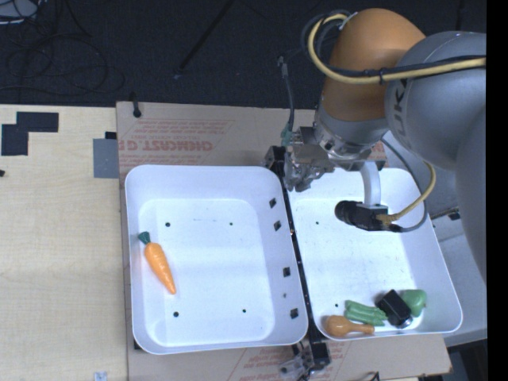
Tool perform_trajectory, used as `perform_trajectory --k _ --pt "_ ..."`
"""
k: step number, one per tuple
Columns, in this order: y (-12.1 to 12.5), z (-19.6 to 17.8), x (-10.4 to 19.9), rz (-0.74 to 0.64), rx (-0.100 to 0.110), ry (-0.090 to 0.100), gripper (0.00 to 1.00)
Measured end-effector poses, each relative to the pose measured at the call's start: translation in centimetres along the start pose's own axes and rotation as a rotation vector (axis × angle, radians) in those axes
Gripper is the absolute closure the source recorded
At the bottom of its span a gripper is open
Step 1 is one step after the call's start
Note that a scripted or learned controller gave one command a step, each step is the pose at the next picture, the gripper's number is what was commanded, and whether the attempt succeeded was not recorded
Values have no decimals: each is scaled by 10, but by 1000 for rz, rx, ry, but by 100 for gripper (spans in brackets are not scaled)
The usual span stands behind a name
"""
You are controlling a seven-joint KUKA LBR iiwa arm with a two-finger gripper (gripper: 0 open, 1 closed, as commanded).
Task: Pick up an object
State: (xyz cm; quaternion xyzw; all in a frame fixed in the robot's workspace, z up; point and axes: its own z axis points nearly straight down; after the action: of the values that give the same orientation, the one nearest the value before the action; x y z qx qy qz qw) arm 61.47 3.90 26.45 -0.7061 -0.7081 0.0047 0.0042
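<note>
Right now my gripper [304, 169] hangs at the right bin's [444, 292] eleven o'clock corner; its state I cannot tell. Objects: carrot [159, 266] at nine o'clock in the left bin [198, 182], toys clustered at five o'clock of the right

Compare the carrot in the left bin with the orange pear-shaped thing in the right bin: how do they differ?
The carrot is bright orange with a green top; the pear-shaped thing is duller, tan-orange, with no green. The carrot is a long cone lying diagonally; the pear-shaped thing is a bulb with a thin neck, lying almost level. The carrot lies alone; the pear-shaped thing sits against the green beans. Both lie flat near a bin wall.
</note>
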Motion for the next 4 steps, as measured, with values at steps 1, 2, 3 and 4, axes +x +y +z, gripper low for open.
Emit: perform_trajectory --k 1,2,3,4 --pt "16 -23 -23 4 -12 0 100" --pt "21 -55 -75 5 -13 -1 100" --pt "-5 -41 -97 5 -7 0 100" --pt "-5 -2 -129 5 -7 0 100"
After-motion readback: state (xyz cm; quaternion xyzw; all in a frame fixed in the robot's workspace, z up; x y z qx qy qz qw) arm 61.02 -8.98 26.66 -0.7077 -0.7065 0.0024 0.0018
